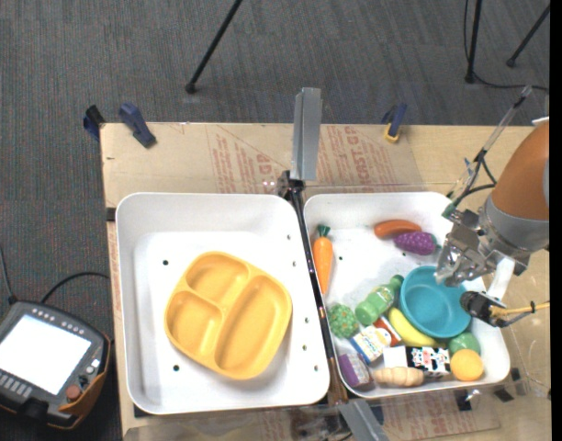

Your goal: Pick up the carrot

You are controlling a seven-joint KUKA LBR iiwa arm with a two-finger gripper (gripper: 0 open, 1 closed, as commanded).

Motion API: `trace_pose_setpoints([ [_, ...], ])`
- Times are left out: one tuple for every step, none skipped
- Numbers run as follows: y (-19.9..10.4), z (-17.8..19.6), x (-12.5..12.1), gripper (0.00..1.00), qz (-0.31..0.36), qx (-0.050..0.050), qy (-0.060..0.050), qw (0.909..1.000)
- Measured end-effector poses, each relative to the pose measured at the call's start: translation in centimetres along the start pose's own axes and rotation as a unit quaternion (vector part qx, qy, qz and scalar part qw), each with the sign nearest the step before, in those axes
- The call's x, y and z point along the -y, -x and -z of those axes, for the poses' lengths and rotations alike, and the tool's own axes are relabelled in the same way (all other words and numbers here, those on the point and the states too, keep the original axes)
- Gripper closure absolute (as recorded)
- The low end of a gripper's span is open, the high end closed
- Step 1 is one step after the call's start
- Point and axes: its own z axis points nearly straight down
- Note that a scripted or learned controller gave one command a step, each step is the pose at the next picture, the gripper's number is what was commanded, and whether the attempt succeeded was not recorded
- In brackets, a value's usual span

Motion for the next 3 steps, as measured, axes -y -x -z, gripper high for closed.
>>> trace_pose_setpoints([
  [0.24, 0.76, -0.32, 1.00, 0.033, -0.001, 0.004, 0.9994],
  [-0.65, 0.54, -0.57, 1.00, 0.043, -0.001, 0.004, 0.9991],
  [-0.54, -0.15, -0.20, 1.00, 0.102, -0.001, 0.003, 0.9948],
])
